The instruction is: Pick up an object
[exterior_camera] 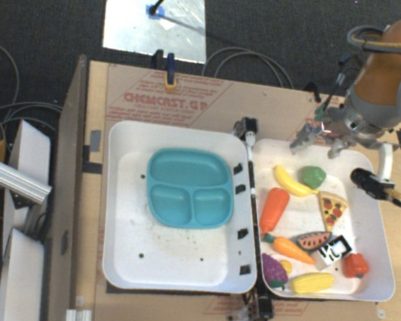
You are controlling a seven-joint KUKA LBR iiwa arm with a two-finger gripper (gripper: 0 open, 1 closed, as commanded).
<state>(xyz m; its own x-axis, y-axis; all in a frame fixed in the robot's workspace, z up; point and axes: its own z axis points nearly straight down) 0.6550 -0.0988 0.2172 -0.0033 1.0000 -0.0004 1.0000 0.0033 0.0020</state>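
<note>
The right bin (380,278) holds toy food: a yellow banana (290,181), a green pepper (313,177), a large orange carrot (274,208), a pizza slice (331,209), a watermelon slice (312,240), a small carrot (292,249), purple grapes (274,268), a corn cob (308,281), a red tomato (355,265) and a black-and-white tag (333,249). My gripper (319,143) hangs above the bin's far edge, just behind the pepper and banana. Its fingers are spread, with nothing between them.
The left bin (121,205) carries a teal divided tray (188,188). A black clip strip (248,197) runs between the bins. Cardboard lies under both bins, cables trail behind, and a shiny sheet (157,15) lies at the back.
</note>
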